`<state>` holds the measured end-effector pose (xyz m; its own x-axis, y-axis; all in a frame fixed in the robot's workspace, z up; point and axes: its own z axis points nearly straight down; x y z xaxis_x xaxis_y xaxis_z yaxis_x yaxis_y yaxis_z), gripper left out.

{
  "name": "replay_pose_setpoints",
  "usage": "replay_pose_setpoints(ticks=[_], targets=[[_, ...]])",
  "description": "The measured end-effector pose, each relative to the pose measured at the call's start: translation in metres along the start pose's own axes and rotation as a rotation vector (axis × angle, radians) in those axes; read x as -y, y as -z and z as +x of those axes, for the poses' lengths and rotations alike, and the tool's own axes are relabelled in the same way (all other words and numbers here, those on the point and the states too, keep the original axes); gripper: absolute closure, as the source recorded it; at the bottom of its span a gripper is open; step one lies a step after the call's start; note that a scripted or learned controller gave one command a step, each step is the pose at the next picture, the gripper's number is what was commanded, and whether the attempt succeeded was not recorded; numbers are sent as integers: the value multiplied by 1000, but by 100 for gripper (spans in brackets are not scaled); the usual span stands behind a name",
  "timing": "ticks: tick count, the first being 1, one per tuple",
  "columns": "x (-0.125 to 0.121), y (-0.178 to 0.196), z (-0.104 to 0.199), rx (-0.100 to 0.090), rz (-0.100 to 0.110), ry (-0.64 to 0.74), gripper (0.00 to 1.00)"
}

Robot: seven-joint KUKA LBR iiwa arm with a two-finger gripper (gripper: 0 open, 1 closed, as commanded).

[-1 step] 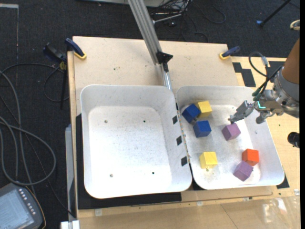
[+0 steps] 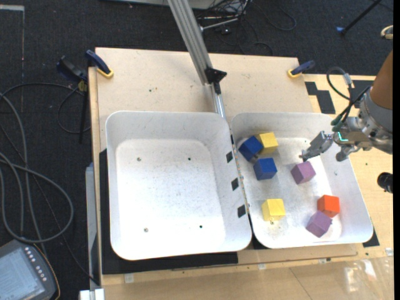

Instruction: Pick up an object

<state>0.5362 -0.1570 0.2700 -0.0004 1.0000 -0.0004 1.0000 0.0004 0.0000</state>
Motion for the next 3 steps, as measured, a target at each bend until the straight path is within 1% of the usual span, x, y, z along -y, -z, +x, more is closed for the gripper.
replay_pose_setpoints(ticks=[1,2,3], targets=[[8,-61,1,-1,6,-2,0],[16,-107,0,-1,5,-2,0],[12,-151,3,-2,4,-1,0]])
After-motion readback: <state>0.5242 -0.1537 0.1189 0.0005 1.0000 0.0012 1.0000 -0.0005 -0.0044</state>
